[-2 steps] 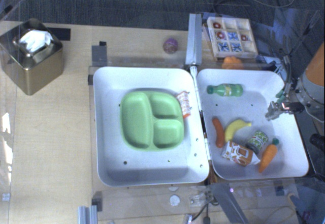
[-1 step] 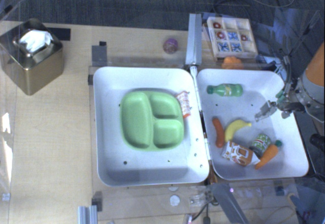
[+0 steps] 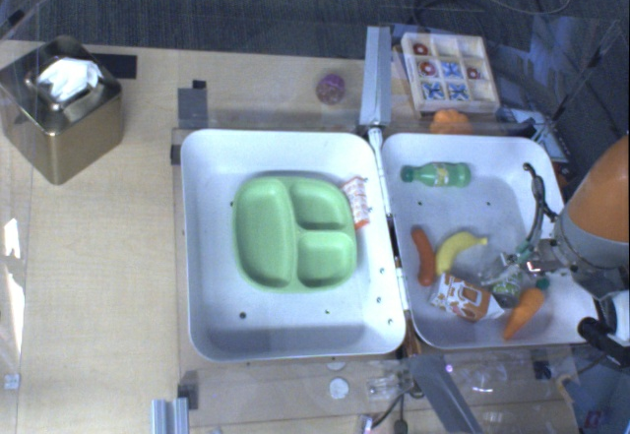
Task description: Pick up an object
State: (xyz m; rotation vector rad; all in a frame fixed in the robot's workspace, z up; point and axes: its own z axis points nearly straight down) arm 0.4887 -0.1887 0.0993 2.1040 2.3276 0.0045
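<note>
Two bins: a pair of shallow white plastic bins is sitting side by side on the pale wooden bench [image 3: 118, 255], the left bin [image 3: 212, 324] and the right bin [image 3: 492, 152] meeting along a narrow divider.
Left bin contents: a light green plastic plate with three compartments [image 3: 295, 230] is lying in the middle, and a small red-and-white wrapper [image 3: 356, 201] is resting at its right edge.
Right bin contents: a small green bottle with a yellow label [image 3: 436, 174] is lying on its side near the far wall; a red-orange sausage-shaped toy [image 3: 424, 255] is lying just beside a yellow banana [image 3: 460, 249]; a small orange-and-white carton [image 3: 461, 298] is lying near the front wall; an orange carrot [image 3: 523, 312] is lying tilted at the front right, close to the carton.
Arm: the grey arm with its orange band [image 3: 600, 201] is reaching in from the right, over the right bin's right side.
Gripper: the two-finger gripper [image 3: 519, 270] is hanging low among the objects, between the banana and the carrot; its fingertips are blurring into dark clutter, so I cannot tell whether they are apart or together, or whether anything is between them.
Bench, far side: a brass-coloured square box holding crumpled white material [image 3: 64, 107] is standing at the left; a small purple round object [image 3: 331, 88] is lying behind the left bin; a tic-tac-toe board with red and blue marks [image 3: 448, 73] is lying behind the right bin.
</note>
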